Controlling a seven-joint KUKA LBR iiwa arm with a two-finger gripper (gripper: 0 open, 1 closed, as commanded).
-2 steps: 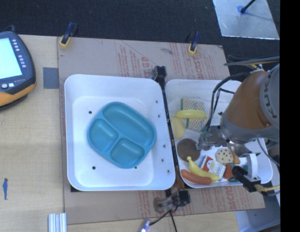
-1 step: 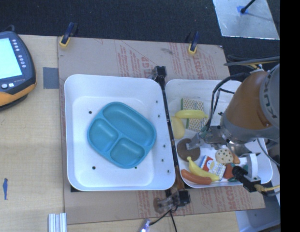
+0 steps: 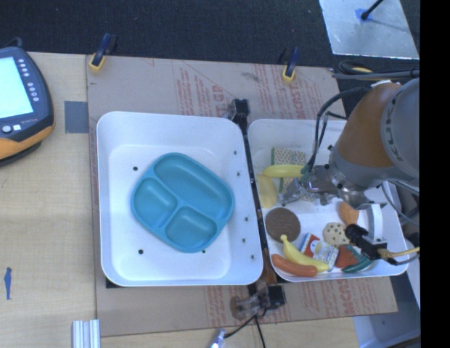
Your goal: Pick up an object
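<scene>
The right bin (image 3: 263, 133) holds several toy foods. A yellow banana (image 3: 283, 171) lies near its left wall, with a pale yellow piece (image 3: 267, 191) below it. A brown round patty (image 3: 282, 223), a second banana (image 3: 300, 253), a red sausage (image 3: 293, 267) and a speckled cookie (image 3: 334, 233) sit toward the front. My gripper (image 3: 295, 189) hangs low over the bin's middle, just under the upper banana and above the patty. The grey arm with its orange band (image 3: 366, 133) hides the bin's right part.
The left bin (image 3: 112, 194) carries a blue divided plate (image 3: 183, 201). A green checked item (image 3: 288, 156) lies at the back of the right bin, an orange piece (image 3: 348, 213) and a red and teal item (image 3: 356, 259) at its right. A tablet (image 3: 14, 96) sits far left.
</scene>
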